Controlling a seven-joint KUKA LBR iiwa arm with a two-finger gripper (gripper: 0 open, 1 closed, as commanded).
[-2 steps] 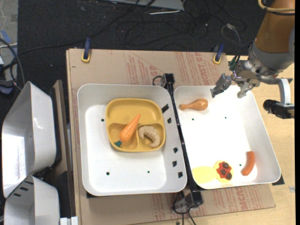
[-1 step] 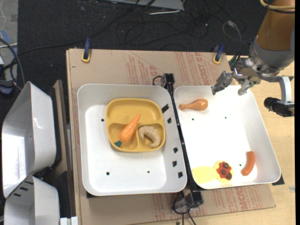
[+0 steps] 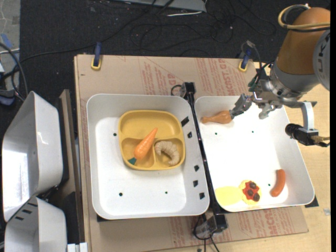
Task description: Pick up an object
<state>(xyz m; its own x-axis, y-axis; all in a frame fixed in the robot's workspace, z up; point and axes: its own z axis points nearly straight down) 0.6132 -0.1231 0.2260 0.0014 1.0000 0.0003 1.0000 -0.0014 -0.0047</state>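
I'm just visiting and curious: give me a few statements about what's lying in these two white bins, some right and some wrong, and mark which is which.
1. A yellow divided plate sits in the left bin. True.
2. The toy carrot lies in the right bin. False: it lies on the plate, in the left bin.
3. The pincer is at the thick end of the toy drumstick, near the right bin's far edge. True.
4. The sausage lies on the plate beside the carrot. False: it lies near the right bin's near right corner.
5. A pale shrimp lies on the plate. True.
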